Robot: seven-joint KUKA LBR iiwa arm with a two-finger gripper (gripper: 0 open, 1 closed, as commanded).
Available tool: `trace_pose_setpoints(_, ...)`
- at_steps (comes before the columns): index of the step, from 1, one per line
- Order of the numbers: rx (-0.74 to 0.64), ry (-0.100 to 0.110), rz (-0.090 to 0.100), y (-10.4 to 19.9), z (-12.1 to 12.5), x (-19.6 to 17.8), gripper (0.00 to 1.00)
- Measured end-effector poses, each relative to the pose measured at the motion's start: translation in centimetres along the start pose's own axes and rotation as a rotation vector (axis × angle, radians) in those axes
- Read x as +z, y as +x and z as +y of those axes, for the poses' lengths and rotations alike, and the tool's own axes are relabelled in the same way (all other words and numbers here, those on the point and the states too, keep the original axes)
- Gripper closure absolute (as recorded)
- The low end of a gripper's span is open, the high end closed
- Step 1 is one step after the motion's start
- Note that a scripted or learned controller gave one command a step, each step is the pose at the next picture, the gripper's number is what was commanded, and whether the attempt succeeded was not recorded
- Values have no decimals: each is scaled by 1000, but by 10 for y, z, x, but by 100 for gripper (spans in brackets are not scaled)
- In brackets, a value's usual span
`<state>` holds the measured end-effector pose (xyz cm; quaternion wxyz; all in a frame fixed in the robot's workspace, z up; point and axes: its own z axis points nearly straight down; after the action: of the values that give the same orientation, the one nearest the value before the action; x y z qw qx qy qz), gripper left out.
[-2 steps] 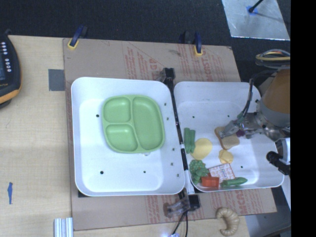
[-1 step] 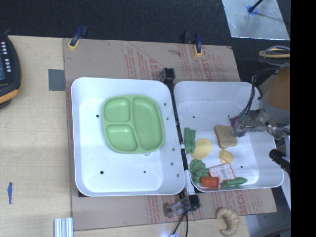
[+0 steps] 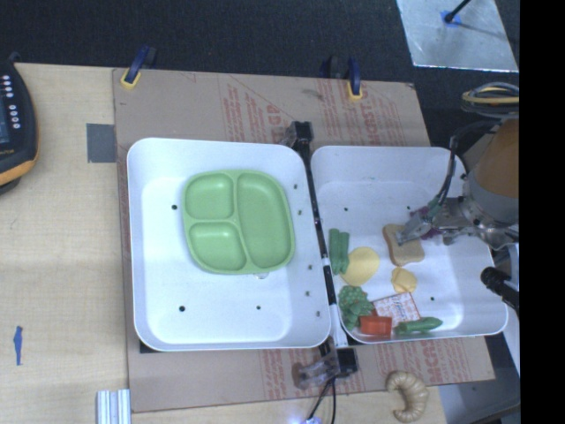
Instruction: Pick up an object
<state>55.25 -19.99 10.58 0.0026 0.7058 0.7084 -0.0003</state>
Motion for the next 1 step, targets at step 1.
trace_pose_setpoints(1,-2,0,3,-13,69,14,0)
